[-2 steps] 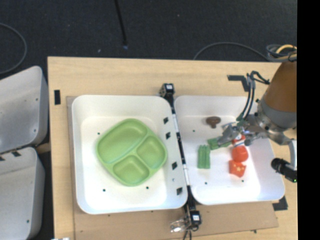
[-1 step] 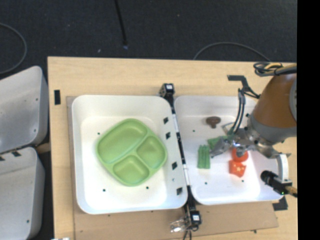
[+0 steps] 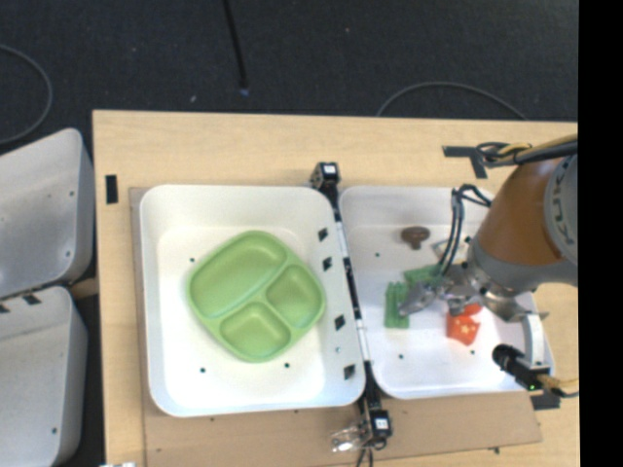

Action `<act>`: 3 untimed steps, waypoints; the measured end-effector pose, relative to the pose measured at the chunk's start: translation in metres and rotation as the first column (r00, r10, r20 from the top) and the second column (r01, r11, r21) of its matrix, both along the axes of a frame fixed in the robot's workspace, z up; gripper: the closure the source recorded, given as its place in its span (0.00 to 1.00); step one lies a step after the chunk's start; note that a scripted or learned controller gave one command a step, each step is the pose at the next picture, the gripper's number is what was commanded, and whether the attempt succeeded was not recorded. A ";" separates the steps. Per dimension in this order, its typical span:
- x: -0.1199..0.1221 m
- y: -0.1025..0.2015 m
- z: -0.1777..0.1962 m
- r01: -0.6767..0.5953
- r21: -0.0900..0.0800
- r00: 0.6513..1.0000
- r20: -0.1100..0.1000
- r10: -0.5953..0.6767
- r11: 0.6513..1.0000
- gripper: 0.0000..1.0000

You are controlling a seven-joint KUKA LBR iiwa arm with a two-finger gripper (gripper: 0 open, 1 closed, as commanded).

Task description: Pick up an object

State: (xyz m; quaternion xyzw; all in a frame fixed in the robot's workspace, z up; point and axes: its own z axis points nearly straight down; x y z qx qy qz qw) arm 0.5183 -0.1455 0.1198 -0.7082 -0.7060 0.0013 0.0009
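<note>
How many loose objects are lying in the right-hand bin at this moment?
3: a small brown object near the far wall, a green object mid-bin by the gripper, an orange-red object nearer. The arm may hide others.

Your arm (image 3: 526,222) reaches in from the right, its orange band showing above the grey wrist. The wrist is bent downward and leftward, and the gripper (image 3: 421,300) sits low at the end of it.

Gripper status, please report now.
Gripper low in right bin, at green object. Grasp unconfirmed. Red object and brown object close by.
</note>
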 end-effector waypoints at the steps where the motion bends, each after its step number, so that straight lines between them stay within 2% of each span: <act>1: 0.002 -0.001 -0.017 0.003 0.002 1.000 0.006 -0.003 1.000 0.00; 2: 0.004 -0.001 -0.004 0.009 0.002 1.000 0.013 -0.009 1.000 1.00; 3: 0.013 0.002 0.055 -0.006 -0.002 1.000 0.011 0.006 1.000 1.00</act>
